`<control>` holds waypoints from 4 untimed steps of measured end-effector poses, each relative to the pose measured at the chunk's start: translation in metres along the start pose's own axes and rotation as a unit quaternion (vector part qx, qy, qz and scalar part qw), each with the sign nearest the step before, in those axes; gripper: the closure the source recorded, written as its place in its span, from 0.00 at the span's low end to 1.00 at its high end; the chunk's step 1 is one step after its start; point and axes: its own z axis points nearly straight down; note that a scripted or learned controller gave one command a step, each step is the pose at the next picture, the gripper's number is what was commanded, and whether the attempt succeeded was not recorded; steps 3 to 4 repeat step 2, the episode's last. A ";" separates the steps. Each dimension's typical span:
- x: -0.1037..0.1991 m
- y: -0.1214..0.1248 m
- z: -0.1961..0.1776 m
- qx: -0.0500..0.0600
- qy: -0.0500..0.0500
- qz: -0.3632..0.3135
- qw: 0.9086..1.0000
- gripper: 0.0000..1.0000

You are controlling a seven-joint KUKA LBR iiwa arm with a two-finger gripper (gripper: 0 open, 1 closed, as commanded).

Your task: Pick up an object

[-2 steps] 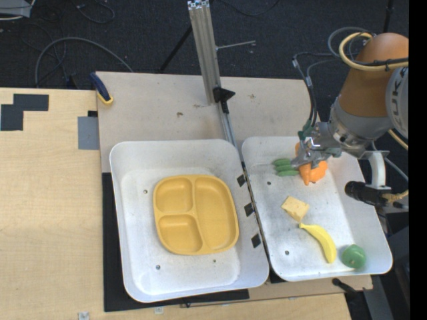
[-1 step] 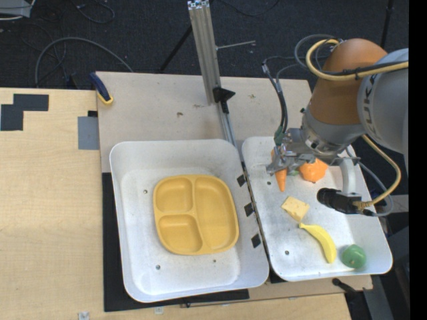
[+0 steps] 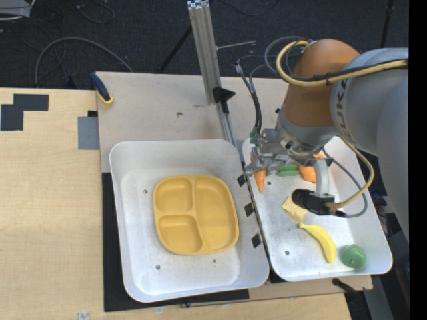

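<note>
Gripper low over upper left corner of right shallow white plastic bin, beside small orange carrot-shaped toy; open or closed: cannot tell. Risks judged: carrot crowding bin wall, likely to slip or jam. Yellow toy banana, green round toy well apart. Yellow divided plate in left bin.

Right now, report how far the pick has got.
Done: the arm has reached the right bin, gripper low by the carrot. In hand: nothing visibly lifted. Left: grasp and raise something; the banana, green ball and yellow tray lie untouched.
</note>
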 end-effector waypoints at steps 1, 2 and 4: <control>0.049 -0.009 0.003 0.000 0.000 0.000 1.000 1.00; 0.100 -0.005 -0.012 -0.001 0.000 -0.001 1.000 1.00; 0.100 -0.005 -0.012 -0.001 0.000 -0.001 1.000 1.00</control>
